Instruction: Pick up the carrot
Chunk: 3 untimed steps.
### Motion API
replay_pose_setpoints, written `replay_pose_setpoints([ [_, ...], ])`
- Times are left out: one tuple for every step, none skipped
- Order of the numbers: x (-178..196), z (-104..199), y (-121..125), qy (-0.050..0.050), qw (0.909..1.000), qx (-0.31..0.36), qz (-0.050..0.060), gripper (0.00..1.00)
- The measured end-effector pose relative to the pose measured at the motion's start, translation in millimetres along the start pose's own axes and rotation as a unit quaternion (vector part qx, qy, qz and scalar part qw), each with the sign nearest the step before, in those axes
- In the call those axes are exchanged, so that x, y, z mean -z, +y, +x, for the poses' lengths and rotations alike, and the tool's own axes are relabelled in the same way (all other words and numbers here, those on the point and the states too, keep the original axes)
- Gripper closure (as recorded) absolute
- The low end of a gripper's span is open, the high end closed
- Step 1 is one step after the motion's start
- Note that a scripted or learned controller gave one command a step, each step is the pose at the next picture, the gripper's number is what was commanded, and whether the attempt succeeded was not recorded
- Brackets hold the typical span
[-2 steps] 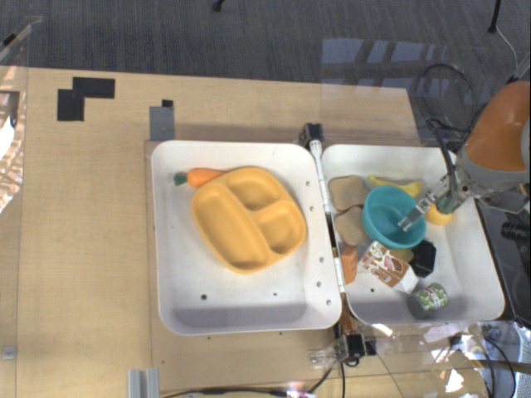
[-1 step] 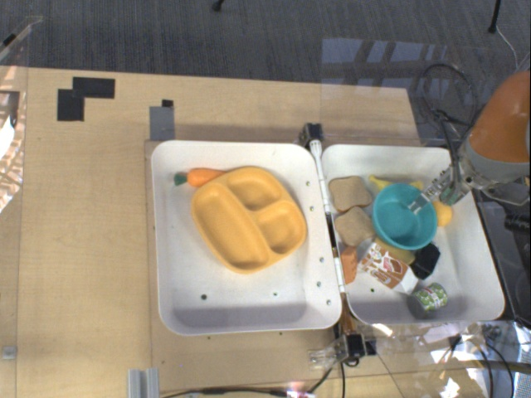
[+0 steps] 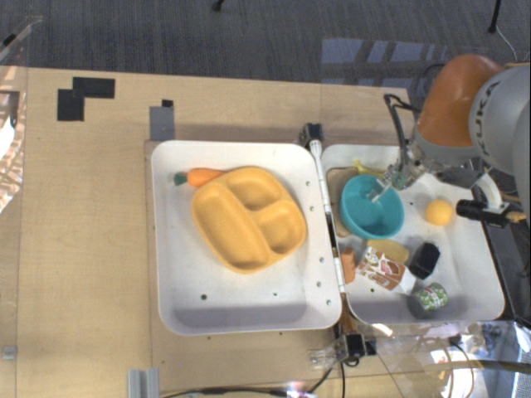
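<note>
The tool hangs over the right bin, its tip at the far rim of a teal bowl; whether it is apart or together cannot be told at this size, and nothing shows clamped in it. Around it in that bin lie a yellow ball just to the right of the bowl, a printed carton in front of the bowl, a black block beside the carton and a green patterned can near the front wall. The carrot lies in the left bin, well apart from the tool and across the wall between the bins, so the coming move is a long reach to the view's left. It rests against the far left edge of a yellow divided plate, its long axis running roughly left to right, green top toward the left. The carton's print is too small to read; grey letters on the arm look like "KU". Black tape marks sit on the tabletop beyond the bins.
</note>
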State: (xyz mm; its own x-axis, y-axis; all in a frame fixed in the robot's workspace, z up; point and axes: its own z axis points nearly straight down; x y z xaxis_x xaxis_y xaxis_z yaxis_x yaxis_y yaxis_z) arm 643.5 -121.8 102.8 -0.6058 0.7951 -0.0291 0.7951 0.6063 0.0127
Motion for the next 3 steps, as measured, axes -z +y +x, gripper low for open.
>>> replay_pose_setpoints([
  [-8.4,-68.5,-50.0,0.007,0.9958,0.091,-0.003,1.00],
  [-6.6,-61.9,-51.2,0.005,0.9613,0.276,-0.008,1.00],
  [-12.0,-57.3,-58.3,0.022,0.9601,0.279,0.002,0.00],
])
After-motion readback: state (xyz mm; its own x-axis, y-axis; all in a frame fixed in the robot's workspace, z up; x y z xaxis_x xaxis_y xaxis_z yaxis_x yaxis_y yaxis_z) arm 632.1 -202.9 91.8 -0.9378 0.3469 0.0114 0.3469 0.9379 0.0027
